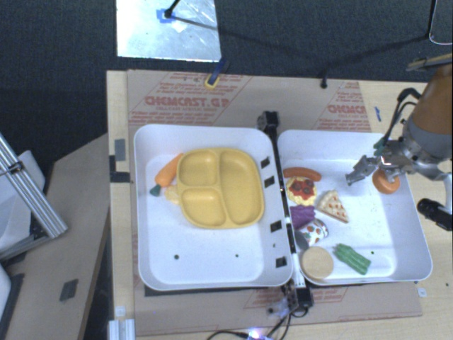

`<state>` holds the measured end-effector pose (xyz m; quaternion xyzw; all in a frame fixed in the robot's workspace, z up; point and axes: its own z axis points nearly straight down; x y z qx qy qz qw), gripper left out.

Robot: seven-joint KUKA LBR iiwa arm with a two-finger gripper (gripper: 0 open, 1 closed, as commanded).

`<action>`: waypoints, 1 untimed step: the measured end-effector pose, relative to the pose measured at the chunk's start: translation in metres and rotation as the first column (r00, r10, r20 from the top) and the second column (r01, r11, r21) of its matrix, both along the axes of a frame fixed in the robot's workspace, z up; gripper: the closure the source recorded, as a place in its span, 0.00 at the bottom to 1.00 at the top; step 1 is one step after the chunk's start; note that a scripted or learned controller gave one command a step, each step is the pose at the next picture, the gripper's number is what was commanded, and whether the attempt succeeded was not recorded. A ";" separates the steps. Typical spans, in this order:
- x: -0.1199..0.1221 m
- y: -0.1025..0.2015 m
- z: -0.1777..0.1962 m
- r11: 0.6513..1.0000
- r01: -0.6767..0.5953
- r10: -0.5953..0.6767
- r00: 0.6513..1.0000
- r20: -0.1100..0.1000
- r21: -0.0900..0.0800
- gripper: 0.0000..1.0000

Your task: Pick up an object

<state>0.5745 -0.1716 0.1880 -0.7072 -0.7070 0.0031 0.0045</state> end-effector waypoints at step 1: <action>0.002 0.001 0.008 1.000 -0.003 0.003 1.000 0.012 -0.002 0.00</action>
